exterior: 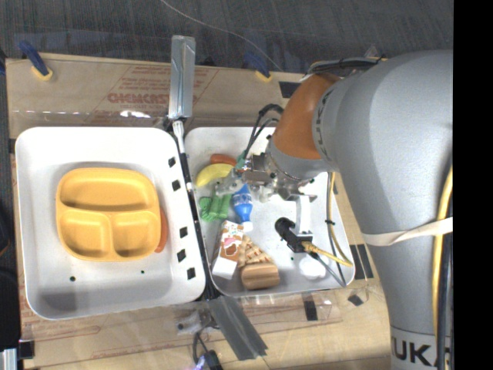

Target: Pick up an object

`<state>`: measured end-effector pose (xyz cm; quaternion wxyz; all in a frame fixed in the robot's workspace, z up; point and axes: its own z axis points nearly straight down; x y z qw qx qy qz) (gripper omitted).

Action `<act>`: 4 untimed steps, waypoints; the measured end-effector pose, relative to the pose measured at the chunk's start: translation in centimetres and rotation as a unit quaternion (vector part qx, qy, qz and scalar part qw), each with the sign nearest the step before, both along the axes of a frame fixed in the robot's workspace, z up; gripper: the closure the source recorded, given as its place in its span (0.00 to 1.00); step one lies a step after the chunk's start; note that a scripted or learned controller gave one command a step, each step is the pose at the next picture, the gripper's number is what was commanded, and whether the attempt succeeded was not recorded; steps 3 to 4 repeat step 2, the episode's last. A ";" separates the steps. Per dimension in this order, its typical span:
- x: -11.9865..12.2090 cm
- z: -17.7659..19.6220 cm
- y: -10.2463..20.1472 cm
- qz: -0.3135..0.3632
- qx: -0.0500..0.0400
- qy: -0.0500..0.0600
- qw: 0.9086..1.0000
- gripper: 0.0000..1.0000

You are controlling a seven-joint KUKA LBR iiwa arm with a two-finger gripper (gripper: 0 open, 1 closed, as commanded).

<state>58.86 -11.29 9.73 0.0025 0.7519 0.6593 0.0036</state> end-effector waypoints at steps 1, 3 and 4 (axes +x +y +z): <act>0.1 1.2 0.1 0.003 0.000 -0.001 1.000 1.00; 1.1 9.7 4.9 -0.074 0.000 0.004 0.997 1.00; 1.1 9.7 4.9 -0.074 0.000 0.004 0.997 1.00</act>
